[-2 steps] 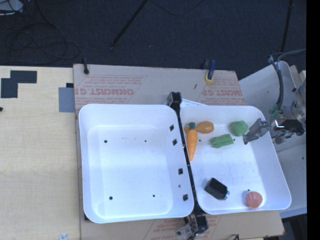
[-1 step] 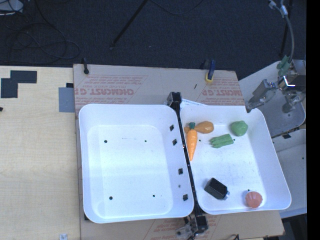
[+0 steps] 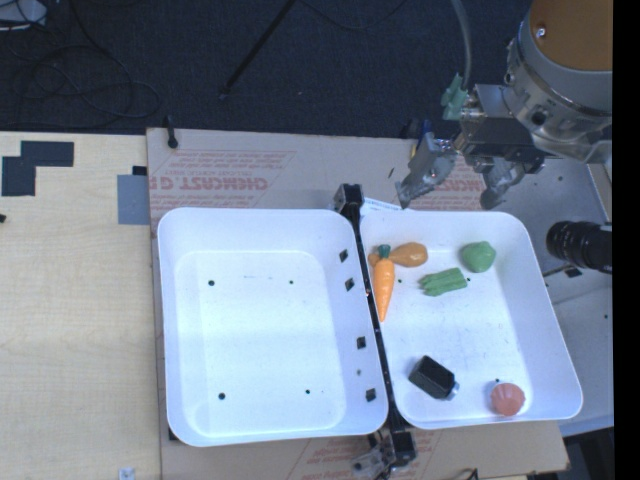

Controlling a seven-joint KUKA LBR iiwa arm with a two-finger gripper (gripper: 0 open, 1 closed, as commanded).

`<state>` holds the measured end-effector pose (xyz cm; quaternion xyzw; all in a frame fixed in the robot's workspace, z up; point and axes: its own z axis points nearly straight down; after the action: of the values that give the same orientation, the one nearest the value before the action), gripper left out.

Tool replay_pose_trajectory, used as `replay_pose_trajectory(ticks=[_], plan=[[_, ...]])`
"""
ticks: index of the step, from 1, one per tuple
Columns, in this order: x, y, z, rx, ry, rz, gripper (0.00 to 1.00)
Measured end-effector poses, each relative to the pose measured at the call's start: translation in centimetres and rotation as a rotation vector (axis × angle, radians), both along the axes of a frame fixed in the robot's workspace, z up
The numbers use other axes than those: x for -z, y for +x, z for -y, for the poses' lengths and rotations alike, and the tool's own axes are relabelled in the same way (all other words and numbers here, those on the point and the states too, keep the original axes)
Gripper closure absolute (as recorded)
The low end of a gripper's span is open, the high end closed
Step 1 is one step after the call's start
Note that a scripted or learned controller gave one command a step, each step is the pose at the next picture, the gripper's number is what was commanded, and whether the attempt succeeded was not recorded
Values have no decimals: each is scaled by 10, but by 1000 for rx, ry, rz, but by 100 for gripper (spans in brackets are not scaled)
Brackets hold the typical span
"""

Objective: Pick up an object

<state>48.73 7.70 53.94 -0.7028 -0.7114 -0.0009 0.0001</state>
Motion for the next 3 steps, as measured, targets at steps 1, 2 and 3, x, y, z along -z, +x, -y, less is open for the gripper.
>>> replay_pose_trajectory(ticks=[1,2,3], plan=[[2,-7,2,11,-3,-6,0],[2,-12,9,13,-2,-6,0],[-7,-11,8,7,-3,-10,100]])
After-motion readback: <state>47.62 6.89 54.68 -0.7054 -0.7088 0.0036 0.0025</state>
